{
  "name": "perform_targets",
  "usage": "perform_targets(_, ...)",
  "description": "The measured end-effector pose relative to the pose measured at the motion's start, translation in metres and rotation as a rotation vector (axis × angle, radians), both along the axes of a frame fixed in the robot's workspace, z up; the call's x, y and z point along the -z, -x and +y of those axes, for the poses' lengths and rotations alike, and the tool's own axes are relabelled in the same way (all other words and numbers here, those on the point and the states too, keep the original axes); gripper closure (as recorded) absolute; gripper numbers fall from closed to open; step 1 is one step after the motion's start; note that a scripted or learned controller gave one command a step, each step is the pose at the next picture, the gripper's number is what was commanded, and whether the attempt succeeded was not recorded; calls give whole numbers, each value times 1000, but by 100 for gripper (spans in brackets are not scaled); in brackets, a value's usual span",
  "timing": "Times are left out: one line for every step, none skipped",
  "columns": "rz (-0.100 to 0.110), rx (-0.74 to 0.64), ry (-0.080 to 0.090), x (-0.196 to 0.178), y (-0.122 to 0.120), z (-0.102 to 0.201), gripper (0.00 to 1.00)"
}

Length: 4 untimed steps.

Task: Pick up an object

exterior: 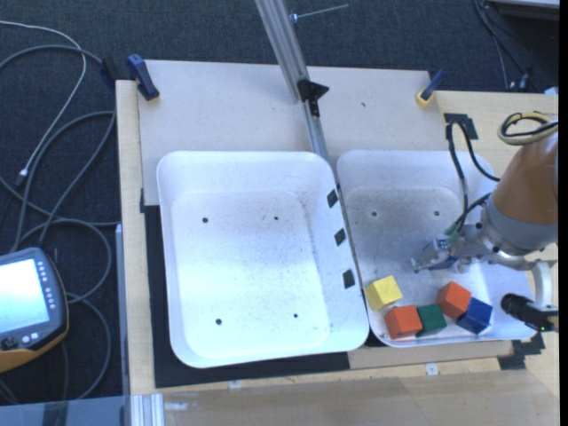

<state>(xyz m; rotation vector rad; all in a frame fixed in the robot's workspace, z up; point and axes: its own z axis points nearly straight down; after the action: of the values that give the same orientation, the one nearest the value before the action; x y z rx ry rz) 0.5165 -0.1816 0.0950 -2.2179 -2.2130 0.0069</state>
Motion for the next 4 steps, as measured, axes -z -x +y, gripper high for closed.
perform_targets(-9,-2,2,-4,-3,1,0)
perform_targets(-9,-2,2,-5,-3,1,0)
perform_targets(-9,-2,2,-5,-3,1,0)
perform_targets(-9,-2,2,-5,-3,1,0)
